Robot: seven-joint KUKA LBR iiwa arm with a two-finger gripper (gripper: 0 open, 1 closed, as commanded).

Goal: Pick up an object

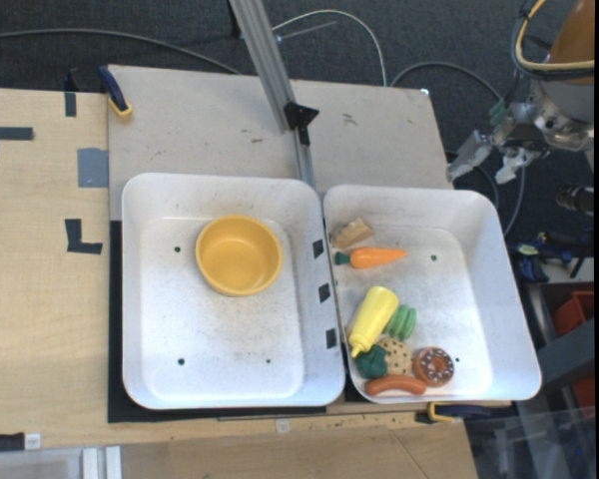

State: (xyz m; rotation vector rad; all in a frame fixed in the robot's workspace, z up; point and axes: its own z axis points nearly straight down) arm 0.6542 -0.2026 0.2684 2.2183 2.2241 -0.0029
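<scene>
The gripper [499,148] hovers outside the right bin's [479,208] far right corner; whether its fingers are released or clenched I cannot tell. The nearest pickable thing, the carrot [377,257], lies down-left of it, its long axis running left to right.

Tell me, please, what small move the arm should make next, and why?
Probably it should swing the gripper in over the right bin and stop above the carrot. The gripper is now outside the bin, beyond its upper right corner, with nothing between its fingers. The carrot lies apart from the crowded toys below it, so it seems the easiest pick.
</scene>
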